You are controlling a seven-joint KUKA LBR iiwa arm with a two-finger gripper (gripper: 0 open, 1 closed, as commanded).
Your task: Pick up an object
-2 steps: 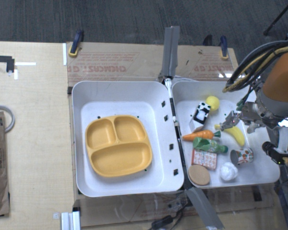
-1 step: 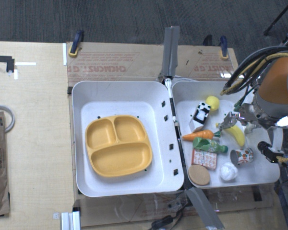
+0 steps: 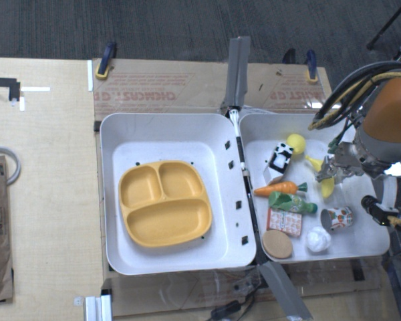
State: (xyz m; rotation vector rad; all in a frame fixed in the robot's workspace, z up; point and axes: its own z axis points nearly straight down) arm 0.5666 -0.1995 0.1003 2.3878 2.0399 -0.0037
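The camera view looks down on a desk (image 3: 47,146) carrying two shallow white bins side by side. The left bin (image 3: 113,179) holds a yellow divided plate (image 3: 164,203) with three compartments, lying flat near its middle.

The right bin (image 3: 367,246) holds a scatter of small things. A black-and-white toy (image 3: 279,157) stands toward the far left part, with a yellow ball (image 3: 295,142) just beside it on the right. A toy carrot (image 3: 275,189) lies across the middle left, its green top pointing right. Nearer than it lie a green piece (image 3: 299,205) and a red-and-white printed packet (image 3: 285,222), touching or overlapping. A round tan disc (image 3: 277,244) sits at the near left corner, a white crumpled ball (image 3: 317,239) to its right, and a small patterned cup (image 3: 339,217) on its side further right.

The grey arm (image 3: 387,116) with its orange band reaches in from the right. The gripper (image 3: 327,172) hangs over the right middle of the right bin, at a yellow banana-like object (image 3: 326,188), with another yellow piece (image 3: 313,160) just left of it. Whether the fingers are apart or together cannot be told, nor whether they touch the yellow object
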